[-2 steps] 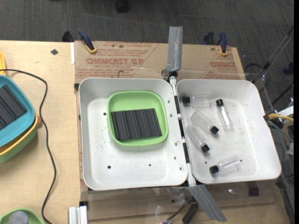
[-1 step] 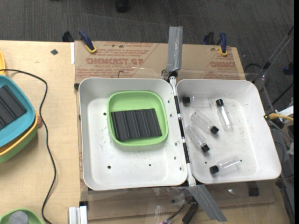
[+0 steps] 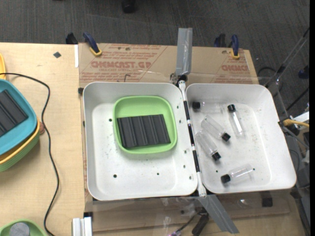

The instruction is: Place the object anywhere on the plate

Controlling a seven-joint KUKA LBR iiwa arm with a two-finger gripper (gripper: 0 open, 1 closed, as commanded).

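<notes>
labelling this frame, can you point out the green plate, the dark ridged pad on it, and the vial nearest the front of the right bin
green plate [image 3: 143, 104], camera view, on its far rim
dark ridged pad [image 3: 143, 131], camera view, on its middle
front vial [image 3: 237, 173], camera view, on its clear body

My two shallow white bins sit side by side: left bin [image 3: 98, 171] holds a square green plate [image 3: 144, 107] with a dark ribbed pad [image 3: 142, 131] on it; right bin [image 3: 275, 146] holds several clear capped vials [image 3: 235, 119], scattered apart.
</notes>
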